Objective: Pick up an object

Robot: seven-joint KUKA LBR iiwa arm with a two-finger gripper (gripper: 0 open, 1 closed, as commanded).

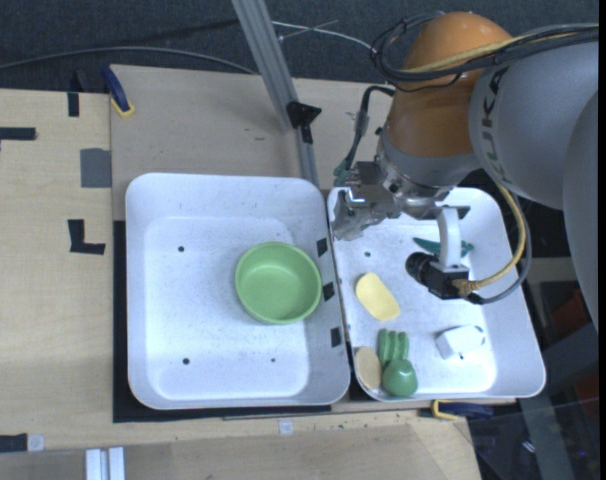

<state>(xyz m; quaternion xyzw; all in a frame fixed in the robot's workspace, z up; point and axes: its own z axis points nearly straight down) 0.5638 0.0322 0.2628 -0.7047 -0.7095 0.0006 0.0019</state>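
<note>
While the arm hangs over the right bin (513, 368), the gripper (358, 213) sits low at that bin's upper left corner, close to the divider; whether it is spread or closed I cannot tell, and nothing visibly rests in it. Loose candidates lie below it, probably scattered for random grasps: a yellow piece (377, 296) nearest, green toy (395, 363) farther down. A green bowl (277, 282) sits lower left, in the left bin (163, 268).

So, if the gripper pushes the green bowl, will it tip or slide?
The green bowl probably slides: it sits upright and looks wide and shallow. It looks like light plastic, so even a small push may move it. Its smooth rim could slip from the fingers.
</note>
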